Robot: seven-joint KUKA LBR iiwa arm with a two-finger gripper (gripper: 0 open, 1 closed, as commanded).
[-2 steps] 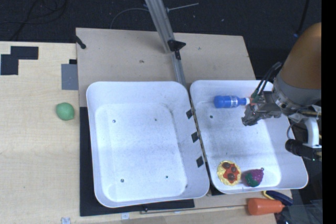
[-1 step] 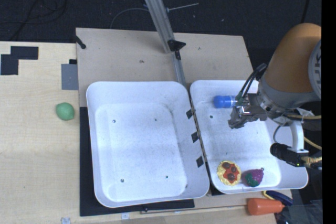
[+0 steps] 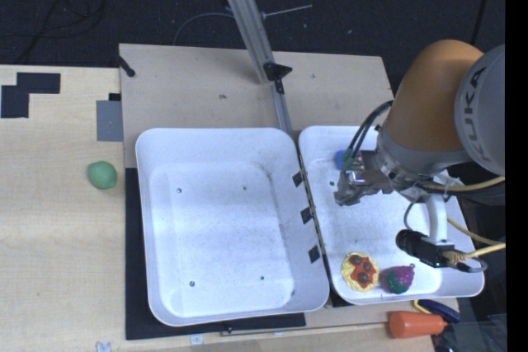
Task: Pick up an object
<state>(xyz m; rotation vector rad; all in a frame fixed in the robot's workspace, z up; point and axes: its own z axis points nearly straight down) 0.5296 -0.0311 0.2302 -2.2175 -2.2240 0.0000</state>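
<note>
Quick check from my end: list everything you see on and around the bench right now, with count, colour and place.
left bin: 1, white, left of centre
right bin: 1, white, beside it on the right
yellow toy: 1, yellow with red spots, near edge of right bin
purple toy: 1, purple with green, right of the yellow toy
blue object: 1, blue, right bin, partly hidden by the gripper
green ball: 1, green, on bench left of bins
orange object: 1, orange, below right bin
metal rail: 1, grey, slanting behind bins
arm: 1, grey and orange, from right
gripper: 1, over right bin

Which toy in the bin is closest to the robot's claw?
The blue toy, peeking out just beside the gripper. The yellow and red toy and the purple one lie farther off, at the right bin's near edge.
</note>
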